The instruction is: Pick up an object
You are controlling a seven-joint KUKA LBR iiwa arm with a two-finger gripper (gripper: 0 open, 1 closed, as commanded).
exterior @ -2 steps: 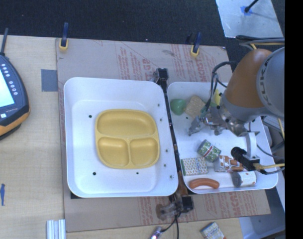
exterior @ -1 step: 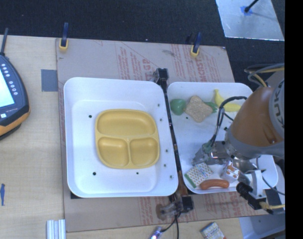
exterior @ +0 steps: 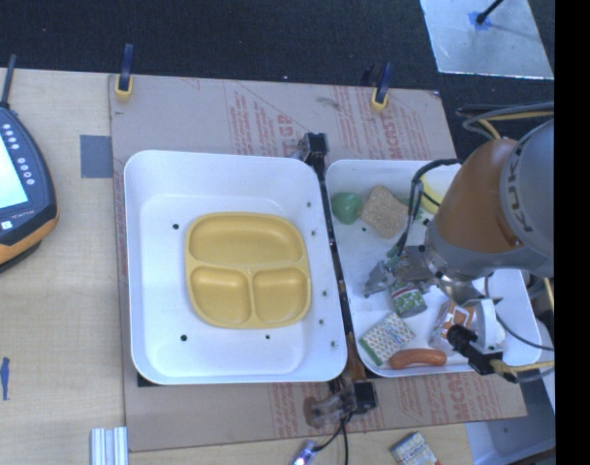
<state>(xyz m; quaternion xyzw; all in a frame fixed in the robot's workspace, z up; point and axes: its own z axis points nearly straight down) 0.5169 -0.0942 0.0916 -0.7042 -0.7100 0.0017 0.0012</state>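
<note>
Over the right bin (exterior: 345, 177), the gripper (exterior: 403, 277) hangs low among clutter, its grip state untellable; a small green-patterned packet (exterior: 408, 301) lies just below it, nearest.

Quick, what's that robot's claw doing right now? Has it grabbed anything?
Gripper: down in the right bin among the small items; whether it holds anything cannot be told.

high slanted view over both bins (exterior: 139, 260)
</note>
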